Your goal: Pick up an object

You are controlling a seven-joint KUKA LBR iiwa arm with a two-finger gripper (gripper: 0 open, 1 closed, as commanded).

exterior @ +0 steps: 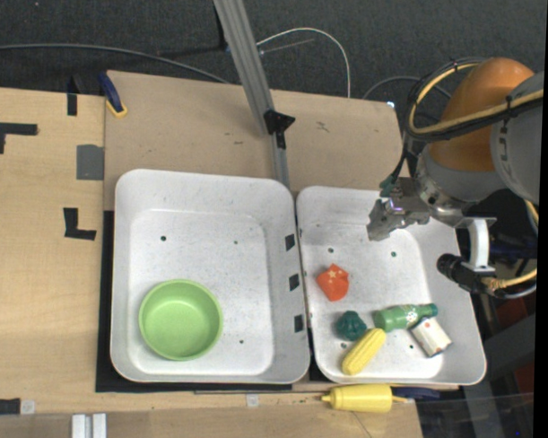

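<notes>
The gripper (384,221) hangs over the back of the right bin (346,207), well apart from the things at its front; whether it is apart or together I cannot tell, and nothing shows in it. There lie a red piece (334,281), a dark green piece (349,325), a corn cob (364,350), a green bottle (403,316) and what looks like a white block (430,337). A green bowl (181,319) sits in the left bin (203,193), and a yellow bottle (361,398) lies on the surface (188,121) just in front.

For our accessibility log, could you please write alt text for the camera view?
The gripper hangs over the right bin, which holds a red toy, a corn cob, a green bottle and other small pieces. The left bin holds a green bowl.
</notes>
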